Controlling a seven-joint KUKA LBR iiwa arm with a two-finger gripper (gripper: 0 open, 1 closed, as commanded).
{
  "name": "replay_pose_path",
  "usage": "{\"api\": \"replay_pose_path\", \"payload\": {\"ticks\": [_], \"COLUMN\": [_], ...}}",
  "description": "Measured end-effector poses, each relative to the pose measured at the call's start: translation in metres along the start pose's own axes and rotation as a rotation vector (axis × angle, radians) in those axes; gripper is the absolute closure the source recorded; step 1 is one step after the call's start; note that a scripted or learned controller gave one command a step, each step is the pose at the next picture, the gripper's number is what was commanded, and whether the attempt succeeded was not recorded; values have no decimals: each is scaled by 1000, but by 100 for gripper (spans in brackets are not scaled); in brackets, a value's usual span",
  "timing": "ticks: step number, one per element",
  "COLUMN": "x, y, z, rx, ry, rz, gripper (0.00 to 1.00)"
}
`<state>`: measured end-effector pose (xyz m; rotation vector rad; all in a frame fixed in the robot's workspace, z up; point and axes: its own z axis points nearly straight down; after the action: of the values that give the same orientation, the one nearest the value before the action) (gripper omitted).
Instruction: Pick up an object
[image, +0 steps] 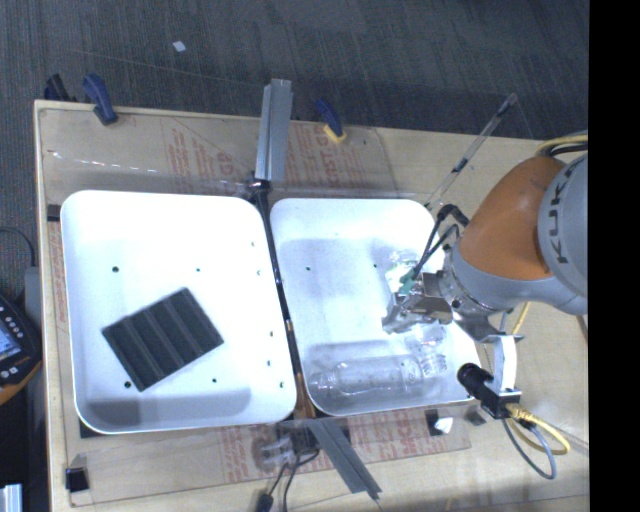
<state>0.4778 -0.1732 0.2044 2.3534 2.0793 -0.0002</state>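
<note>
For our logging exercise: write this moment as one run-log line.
gripper: low in right white bin, fingers unclear | clear plastic bottle: lying at near wall | dark ribbed rectangular slab: left white bin

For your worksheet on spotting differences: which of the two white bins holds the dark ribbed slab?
The left bin. The dark ribbed slab lies flat in it, while the right bin holds a clear plastic bottle near the gripper.

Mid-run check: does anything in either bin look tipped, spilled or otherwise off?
Nothing spilled or broken. The clear plastic bottle lies on its side along the near wall of the right bin, beside the gripper. The black ribbed panel sits askew in the left bin.
</note>
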Motion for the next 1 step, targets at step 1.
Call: {"api": "replay_pose_path", "payload": {"ticks": [1], "x": [-5], "y": [-1], "z": [43], "rx": [5], "ry": [2], "rz": [-65], "gripper": [0]}}
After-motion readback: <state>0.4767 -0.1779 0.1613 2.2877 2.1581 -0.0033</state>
